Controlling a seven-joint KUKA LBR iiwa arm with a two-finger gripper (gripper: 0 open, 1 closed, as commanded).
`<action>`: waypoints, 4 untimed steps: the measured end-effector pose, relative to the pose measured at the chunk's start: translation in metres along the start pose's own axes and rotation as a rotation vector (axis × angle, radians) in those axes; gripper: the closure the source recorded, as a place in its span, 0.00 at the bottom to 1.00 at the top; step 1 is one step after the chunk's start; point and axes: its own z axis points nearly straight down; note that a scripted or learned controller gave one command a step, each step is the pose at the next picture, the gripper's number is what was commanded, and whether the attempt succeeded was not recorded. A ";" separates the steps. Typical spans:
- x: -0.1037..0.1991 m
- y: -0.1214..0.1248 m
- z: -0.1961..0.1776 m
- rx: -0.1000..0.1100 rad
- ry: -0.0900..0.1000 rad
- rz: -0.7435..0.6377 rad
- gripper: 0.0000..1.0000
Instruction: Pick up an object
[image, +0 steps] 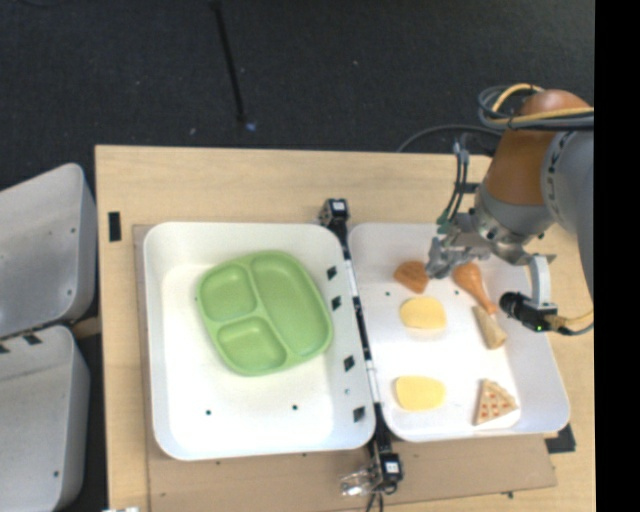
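Note:
The right bin (530, 400) holds several food toys. A small brown piece (410, 276) lies near its upper left. A drumstick (479, 299) with a tan handle slants down to the right. Two yellow rounded pieces lie lower, one (423, 314) in the middle and one (419, 392) near the front. A waffle-like wedge (494, 403) rests at the front right. My gripper (444, 262) hangs low over the bin's upper part, between the brown piece and the drumstick's thick end.
The left bin (170, 400) carries a green divided plate (264, 312). Black clips (350, 320) line the seam between the bins. A black cable fitting (528, 310) hangs off the arm over the right bin's right side.

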 end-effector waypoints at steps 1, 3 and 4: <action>-0.002 0.002 -0.049 -0.002 -0.001 0.000 1.00; 0.108 0.002 -0.057 0.006 0.002 -0.005 1.00; 0.158 0.011 -0.073 0.002 0.002 -0.005 1.00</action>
